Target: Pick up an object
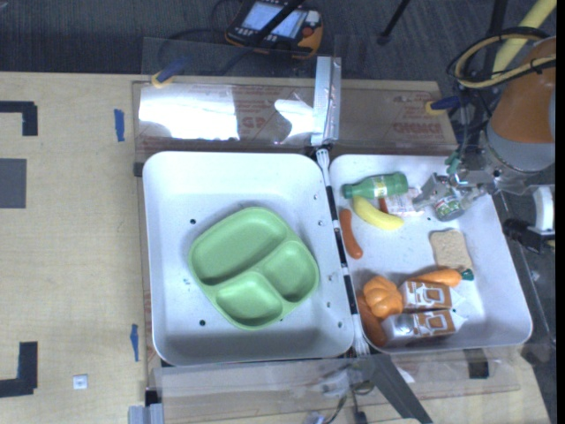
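Note:
The right bin point(515, 300) holds a green bottle point(378, 186), a yellow banana point(378, 215), a red-orange sausage point(350, 233), a slice of bread point(450, 248), a carrot point(439, 278), an orange pepper point(381, 297) and two juice cartons point(425, 297). My gripper point(448, 200) hangs low over the bin's far right part, just right of the bottle's label end and above the bread. I see nothing clearly held in it. The grey arm with its orange band point(521, 113) rises behind it at the right edge.
The left bin point(177, 193) holds a green divided plate point(254, 266). A clear plastic sheet point(229, 113) lies behind the bins. Cables point(481, 60) loop near the arm. A handheld controller point(269, 25) rests beyond the bench.

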`<state>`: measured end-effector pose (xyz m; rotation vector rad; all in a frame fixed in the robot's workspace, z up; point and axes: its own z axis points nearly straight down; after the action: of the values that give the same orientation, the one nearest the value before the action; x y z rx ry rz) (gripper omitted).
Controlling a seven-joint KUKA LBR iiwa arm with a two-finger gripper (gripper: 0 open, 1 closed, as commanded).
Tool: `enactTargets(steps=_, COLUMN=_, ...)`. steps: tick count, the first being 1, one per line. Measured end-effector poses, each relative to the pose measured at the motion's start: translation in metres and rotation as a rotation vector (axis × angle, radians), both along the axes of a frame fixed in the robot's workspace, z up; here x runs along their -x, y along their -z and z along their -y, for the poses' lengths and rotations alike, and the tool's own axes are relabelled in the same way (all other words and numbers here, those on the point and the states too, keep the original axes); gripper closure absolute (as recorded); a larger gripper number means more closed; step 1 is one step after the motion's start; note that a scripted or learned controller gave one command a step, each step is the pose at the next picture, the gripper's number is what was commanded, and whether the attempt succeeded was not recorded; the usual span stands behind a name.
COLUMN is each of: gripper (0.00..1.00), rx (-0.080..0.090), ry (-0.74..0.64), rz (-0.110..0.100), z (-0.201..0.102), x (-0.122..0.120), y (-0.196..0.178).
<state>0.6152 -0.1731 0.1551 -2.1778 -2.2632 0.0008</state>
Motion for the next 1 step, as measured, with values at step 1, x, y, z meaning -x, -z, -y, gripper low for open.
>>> enactTargets(steps=1, gripper=0.0, rx=0.006, ry=-0.04, rz=0.015, z=0.0165, x=-0.0419, y=0.0601)
